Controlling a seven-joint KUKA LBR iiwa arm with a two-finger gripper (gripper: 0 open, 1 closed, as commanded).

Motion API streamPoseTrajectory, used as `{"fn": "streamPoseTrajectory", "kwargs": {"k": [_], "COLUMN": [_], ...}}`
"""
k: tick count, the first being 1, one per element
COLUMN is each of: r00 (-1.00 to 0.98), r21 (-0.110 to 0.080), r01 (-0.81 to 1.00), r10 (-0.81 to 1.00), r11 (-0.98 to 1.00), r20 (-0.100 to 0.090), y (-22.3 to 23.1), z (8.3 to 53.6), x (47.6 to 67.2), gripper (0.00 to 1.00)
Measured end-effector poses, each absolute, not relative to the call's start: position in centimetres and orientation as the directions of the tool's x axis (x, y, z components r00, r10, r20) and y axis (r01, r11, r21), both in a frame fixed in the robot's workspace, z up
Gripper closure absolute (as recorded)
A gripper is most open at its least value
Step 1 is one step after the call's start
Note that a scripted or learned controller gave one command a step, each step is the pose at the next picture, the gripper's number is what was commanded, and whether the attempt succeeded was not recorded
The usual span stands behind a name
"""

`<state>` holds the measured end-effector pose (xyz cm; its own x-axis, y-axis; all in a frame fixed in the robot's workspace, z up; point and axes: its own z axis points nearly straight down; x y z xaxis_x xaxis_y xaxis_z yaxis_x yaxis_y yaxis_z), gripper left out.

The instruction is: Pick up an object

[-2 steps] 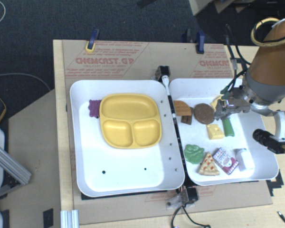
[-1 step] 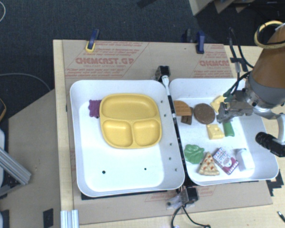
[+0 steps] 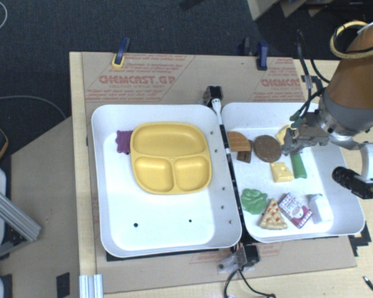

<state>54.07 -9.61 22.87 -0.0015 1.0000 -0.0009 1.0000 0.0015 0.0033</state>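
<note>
Pizza-slice toy (image 3: 273,215) sits nearest you; your gripper (image 3: 290,143), state unclear, crowds the yellow block (image 3: 281,171) and green stick (image 3: 298,165), risking a double grab.

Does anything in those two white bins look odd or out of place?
One thing: a small purple object in the left white bin lies half tucked under the yellow divided plastic plate. Nothing looks spilled or broken.

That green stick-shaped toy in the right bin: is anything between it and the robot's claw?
Nothing visible. The gripper hangs right over the top end of the green stick-shaped toy. A pale yellow wedge lies close beside it on the left.
</note>
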Motion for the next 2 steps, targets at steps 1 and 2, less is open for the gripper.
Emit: {"fn": "streamPoseTrajectory", "kwargs": {"k": [1, 2], "r00": [0.000, 0.000], "r21": [0.000, -0.004], "r01": [1.000, 1.000], "r10": [1.000, 1.000], "r11": [0.000, 0.000], "r20": [0.001, 0.001], "y": [-9.5, -9.3], "z": [23.4, 21.5], "x": [53.3, 53.6], "gripper": [1.00, 1.00]}}
